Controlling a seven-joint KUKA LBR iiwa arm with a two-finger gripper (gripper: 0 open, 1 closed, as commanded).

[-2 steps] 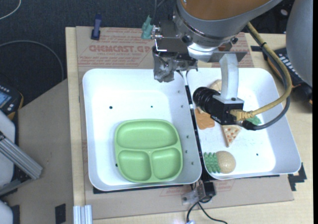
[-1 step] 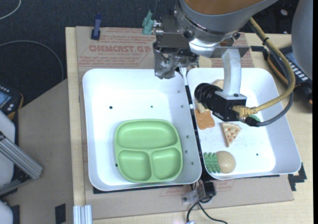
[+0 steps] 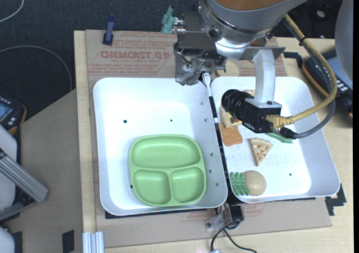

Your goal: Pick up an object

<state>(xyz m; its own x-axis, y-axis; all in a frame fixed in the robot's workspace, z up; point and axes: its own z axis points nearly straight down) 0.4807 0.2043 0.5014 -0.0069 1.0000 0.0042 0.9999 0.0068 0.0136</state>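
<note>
My gripper (image 3: pixel 192 72) hangs at the back of the bins, over the far end of the divider between them, and I see nothing in it. In the right bin (image 3: pixel 314 151) lie an orange flat piece (image 3: pixel 231 134), a pizza slice toy (image 3: pixel 259 149), a tan round piece (image 3: pixel 254 182) touching a green ridged piece (image 3: pixel 239 182), and a green strip (image 3: pixel 282 137). A pale piece (image 3: pixel 226 117) is half hidden under the black cylinder (image 3: pixel 247 110) mounted on the arm. The arm's grey and orange body covers the back of the right bin.
A green divided plate (image 3: pixel 167 170) fills the front of the left bin (image 3: pixel 112 111). A yellow cable (image 3: pixel 314 109) loops over the right bin. Cardboard (image 3: pixel 134 53) lies behind the bins, with a blue clip (image 3: pixel 109 30) at its back left corner.
</note>
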